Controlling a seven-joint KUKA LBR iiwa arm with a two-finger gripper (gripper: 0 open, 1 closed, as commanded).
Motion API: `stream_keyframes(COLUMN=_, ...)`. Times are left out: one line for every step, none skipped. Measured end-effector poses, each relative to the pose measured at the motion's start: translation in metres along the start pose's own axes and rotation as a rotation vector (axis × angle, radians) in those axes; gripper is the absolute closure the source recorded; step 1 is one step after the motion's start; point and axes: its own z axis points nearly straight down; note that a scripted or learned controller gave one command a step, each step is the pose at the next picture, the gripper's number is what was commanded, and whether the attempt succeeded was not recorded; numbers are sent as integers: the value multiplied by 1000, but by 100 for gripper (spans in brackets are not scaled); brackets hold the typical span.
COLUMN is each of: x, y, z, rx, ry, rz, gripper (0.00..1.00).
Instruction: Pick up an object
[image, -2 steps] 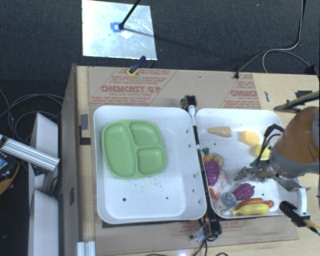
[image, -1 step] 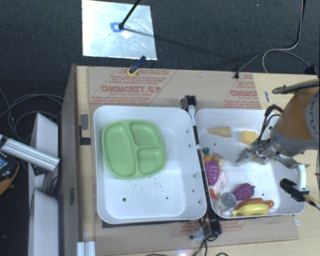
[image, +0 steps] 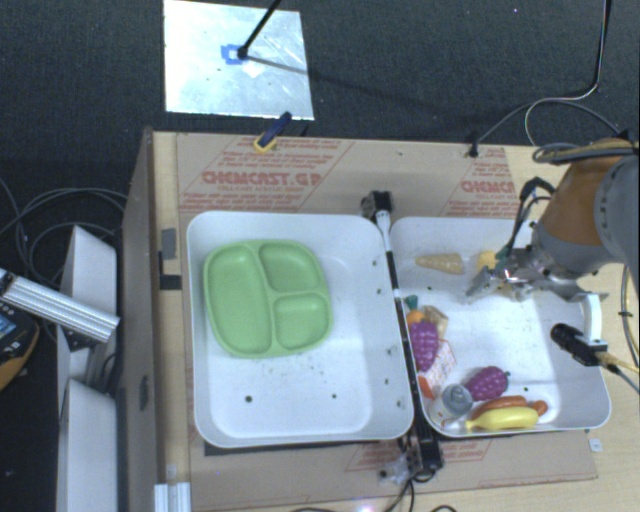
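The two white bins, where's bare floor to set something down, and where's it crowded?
Left bin: bare floor right of and below the green divided plate. Right bin: a bare patch mid-floor, between the gripper and the purple grapes. Crowded along its left wall and near edge, around the banana.

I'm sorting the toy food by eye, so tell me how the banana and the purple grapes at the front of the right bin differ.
The banana is yellow, the purple grape bunch dark magenta. The banana is long and slim, lying flat along the right bin's front wall; the grape bunch is a short, rounded, bumpy lump farther from that wall. Both are small toy fruits lying in the same corner, apart from the gripper.
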Motion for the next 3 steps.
stream_keyframes(x=12, y=26, z=0, rx=0, ry=1, rz=0, gripper=0)
stream_keyframes(x=-19, y=51, z=3, rx=16, ry=3, rz=4, gripper=0)
stream_keyframes(x=-19, y=53, z=-9, rx=10, ry=0, rz=-1, gripper=100)
